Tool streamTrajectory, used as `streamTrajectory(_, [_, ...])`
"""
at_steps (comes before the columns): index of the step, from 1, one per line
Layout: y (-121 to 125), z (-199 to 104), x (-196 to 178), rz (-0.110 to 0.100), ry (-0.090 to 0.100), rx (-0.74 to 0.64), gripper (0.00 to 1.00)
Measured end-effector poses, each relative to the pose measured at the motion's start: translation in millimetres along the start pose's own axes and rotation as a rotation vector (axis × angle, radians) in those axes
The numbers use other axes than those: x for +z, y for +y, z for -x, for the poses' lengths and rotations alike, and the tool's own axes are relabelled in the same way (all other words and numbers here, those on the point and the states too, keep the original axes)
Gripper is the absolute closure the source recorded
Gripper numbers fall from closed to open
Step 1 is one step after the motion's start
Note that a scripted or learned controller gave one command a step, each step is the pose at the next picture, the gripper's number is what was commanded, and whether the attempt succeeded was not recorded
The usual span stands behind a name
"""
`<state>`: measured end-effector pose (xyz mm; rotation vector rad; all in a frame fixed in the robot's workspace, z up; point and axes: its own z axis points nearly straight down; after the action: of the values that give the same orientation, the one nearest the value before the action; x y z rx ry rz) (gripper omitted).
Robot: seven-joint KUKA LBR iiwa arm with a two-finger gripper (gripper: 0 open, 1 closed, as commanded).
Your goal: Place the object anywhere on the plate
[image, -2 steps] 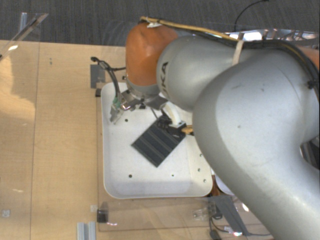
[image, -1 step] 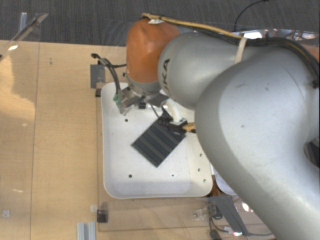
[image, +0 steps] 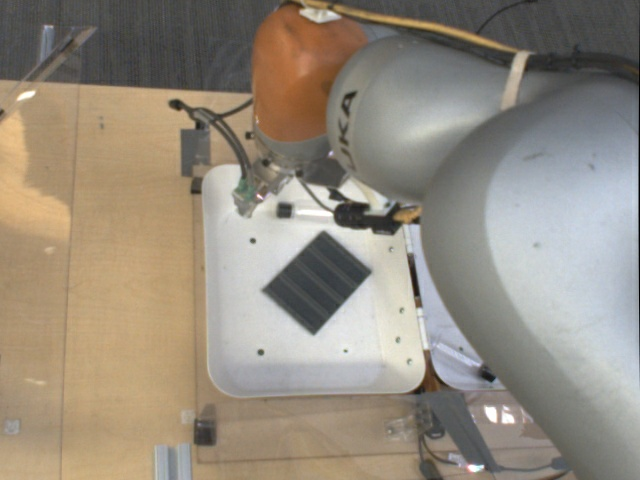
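Note:
A dark grey ribbed square plate [image: 317, 281] lies turned like a diamond in the middle of the left white bin [image: 230, 348]. My gripper [image: 246, 196] hangs over the bin's far left corner, well up and left of the plate. A small greenish thing [image: 243, 189] shows at the gripper's tip; whether it is held is unclear. The orange wrist band [image: 295, 73] sits right above it.
The grey arm [image: 500, 188] covers the right half of the view and most of the right bin [image: 440, 308]. A black cable connector [image: 365, 218] hangs over the left bin's far right side. Wooden bench top [image: 100, 268] lies to the left.

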<state>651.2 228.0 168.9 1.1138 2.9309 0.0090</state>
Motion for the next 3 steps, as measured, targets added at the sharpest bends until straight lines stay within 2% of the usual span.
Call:
streamTrajectory(1, [-1,18,57,-0.003,0.002,-0.115,1.0])
streamTrajectory(2, [4,-7,-44,0.003,-0.002,-0.314,1.0])
streamTrajectory(3, [-4,5,52,-0.004,0.003,-0.117,1.0])
